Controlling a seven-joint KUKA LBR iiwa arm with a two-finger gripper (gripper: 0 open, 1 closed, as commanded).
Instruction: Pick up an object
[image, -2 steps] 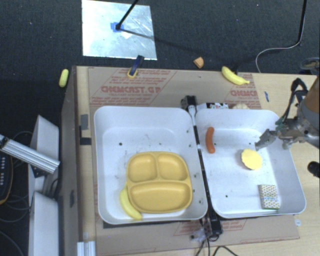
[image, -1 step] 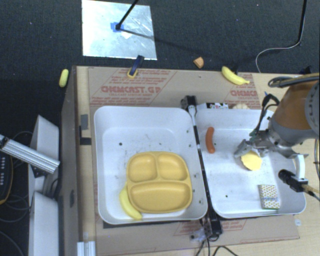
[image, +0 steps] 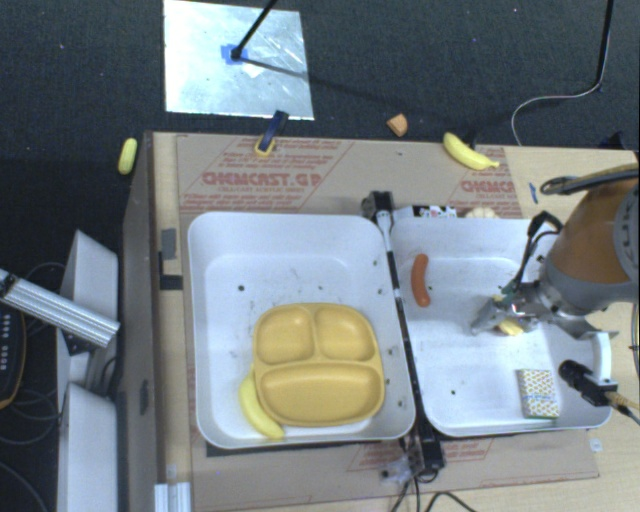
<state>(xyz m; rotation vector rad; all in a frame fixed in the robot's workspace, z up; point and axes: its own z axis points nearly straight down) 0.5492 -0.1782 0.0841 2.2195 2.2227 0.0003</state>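
Note:
My gripper (image: 493, 318) is low in the right bin (image: 450, 400), near its middle right, on the grey arm that comes in from the right. A small yellow object (image: 513, 327) lies right against the gripper's lower side; I cannot tell whether it is gripped. A red-orange sausage (image: 421, 279) lies to the left of the gripper, well apart from it, near the divider. A small patterned box (image: 538, 392) sits near the bin's front right corner.
The left bin (image: 230, 250) holds a yellow compartment plate (image: 318, 362) with a yellow banana (image: 255, 408) along its lower left edge. On the bench behind the bins lie another banana (image: 468, 151) and an orange piece (image: 398, 124).

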